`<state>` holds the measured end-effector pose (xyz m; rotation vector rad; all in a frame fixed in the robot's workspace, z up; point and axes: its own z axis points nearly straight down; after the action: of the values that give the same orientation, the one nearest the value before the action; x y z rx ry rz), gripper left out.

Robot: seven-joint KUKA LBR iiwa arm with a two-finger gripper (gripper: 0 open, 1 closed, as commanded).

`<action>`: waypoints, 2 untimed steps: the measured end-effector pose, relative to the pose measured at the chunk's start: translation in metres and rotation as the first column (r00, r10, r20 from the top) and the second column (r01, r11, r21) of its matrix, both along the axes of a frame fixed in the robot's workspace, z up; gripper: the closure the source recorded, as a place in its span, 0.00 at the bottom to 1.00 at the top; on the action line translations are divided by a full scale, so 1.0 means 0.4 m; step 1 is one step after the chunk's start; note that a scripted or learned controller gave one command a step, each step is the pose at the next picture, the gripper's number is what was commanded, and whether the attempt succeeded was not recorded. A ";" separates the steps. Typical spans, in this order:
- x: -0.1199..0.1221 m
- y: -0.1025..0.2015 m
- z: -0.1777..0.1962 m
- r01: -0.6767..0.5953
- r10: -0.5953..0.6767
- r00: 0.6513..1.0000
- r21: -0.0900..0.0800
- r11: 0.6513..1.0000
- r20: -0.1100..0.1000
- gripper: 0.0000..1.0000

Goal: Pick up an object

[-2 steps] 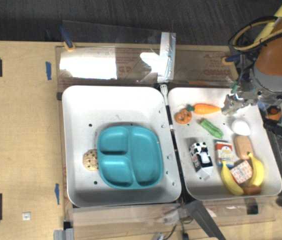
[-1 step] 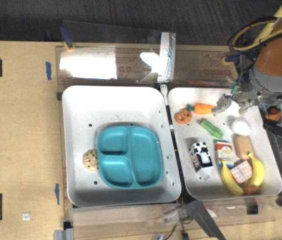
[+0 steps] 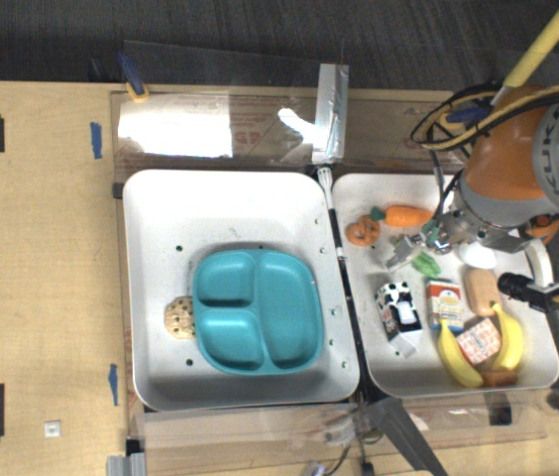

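Note:
The right bin (image 3: 379, 360) holds several small items: an orange carrot (image 3: 406, 215), a small orange pumpkin (image 3: 363, 230), a green piece (image 3: 425, 263), a black-and-white carton (image 3: 398, 308), a red-and-white box (image 3: 445, 299), a tan bread roll (image 3: 480, 290), a yellow banana (image 3: 456, 357) and a patterned packet (image 3: 479, 342). My gripper (image 3: 436, 236) hangs low over the bin's upper middle, just right of the carrot and above the green piece. The grey wrist with its orange band (image 3: 503, 162) covers the bin's upper right corner.
The left bin (image 3: 151, 216) holds a teal divided plate (image 3: 257, 308) and a cookie (image 3: 179, 316) at its left edge. A clear plastic sheet and metal bracket (image 3: 329, 112) stand behind the bins. Cables (image 3: 458, 117) loop near the arm.

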<state>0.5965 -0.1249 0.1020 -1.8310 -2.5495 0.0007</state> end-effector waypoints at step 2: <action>-0.052 0.003 -0.012 -0.418 0.419 0.908 -0.016 0.908 0.027 1.00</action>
<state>0.5759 -0.1237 0.0971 -1.2540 -2.9103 -0.0133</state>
